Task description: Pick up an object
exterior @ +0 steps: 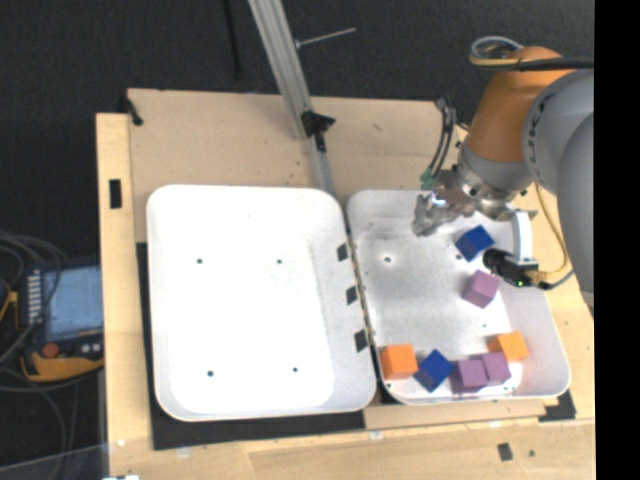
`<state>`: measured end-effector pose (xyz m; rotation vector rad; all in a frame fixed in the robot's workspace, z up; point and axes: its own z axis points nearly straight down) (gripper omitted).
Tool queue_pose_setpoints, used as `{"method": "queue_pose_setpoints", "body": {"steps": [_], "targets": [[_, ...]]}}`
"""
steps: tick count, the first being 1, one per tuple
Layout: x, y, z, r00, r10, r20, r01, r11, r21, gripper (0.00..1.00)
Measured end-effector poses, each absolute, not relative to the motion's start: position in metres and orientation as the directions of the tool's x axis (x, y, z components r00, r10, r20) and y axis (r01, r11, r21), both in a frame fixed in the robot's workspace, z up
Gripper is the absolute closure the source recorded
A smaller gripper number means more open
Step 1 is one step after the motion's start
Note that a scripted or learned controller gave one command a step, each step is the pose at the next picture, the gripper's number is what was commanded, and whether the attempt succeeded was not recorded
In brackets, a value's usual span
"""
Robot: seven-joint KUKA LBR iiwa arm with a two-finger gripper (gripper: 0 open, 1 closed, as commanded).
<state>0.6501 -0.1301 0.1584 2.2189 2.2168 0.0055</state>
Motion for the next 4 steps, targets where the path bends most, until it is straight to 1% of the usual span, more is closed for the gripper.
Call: {"method": "queue_pose_setpoints", "body": {"steps": [1,2,3,4], "targets": [[0.652,-0.132,0.203,-0.002,1.000,-0.001,1.000,0.002,0.006,1.00],[0.652,-0.139,0.267,-0.003,1.000,-0.002,1.000,0.003,0.009,1.00],[0.640,-0.090,0.268,-0.005,1.000,0.000,1.000,0.005,0.001,1.00],[0.619,-0.048,0.254,-0.004,1.000,0.000,1.000,0.004,-0.001,1.00]]}}
